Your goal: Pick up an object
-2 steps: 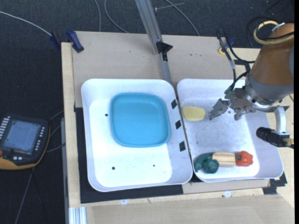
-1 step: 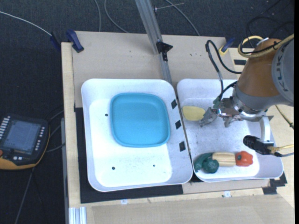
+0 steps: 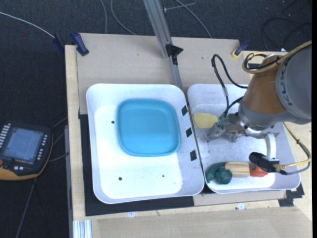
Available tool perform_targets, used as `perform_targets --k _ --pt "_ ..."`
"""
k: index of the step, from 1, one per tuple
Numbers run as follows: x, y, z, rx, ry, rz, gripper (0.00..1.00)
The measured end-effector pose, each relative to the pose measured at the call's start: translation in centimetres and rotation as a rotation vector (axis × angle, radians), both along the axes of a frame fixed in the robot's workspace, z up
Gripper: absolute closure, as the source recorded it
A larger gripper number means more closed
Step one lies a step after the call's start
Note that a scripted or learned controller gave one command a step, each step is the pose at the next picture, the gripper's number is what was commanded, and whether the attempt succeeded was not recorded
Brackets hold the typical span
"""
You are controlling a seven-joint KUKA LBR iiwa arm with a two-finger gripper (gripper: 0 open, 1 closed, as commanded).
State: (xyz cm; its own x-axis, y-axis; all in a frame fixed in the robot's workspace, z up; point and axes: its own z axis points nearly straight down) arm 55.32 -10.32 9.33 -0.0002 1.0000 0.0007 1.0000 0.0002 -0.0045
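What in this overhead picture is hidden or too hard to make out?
- Gripper: its fingers are too small and blurred to read, camera view.
- Right bin: its far right part is covered by the arm.
- Green object beside the wooden piece: too blurred to identify.
- Yellow object: shape unclear.

Arm (image 3: 297, 86): thick grey round shell, wide orange band (image 3: 262, 95) above wrist. Grey ring below band. Black cable (image 3: 221, 78) loops along wrist. Gripper (image 3: 214, 133): small, metal, grey.
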Motion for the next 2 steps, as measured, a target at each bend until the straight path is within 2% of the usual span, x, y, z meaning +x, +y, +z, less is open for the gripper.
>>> perform_targets --k 1,2 --pt "0.2 0.0 1.3 0.000 -0.006 0.000 1.00" --pt "0.8 -0.2 7.4 -0.001 -0.010 0.000 1.00"
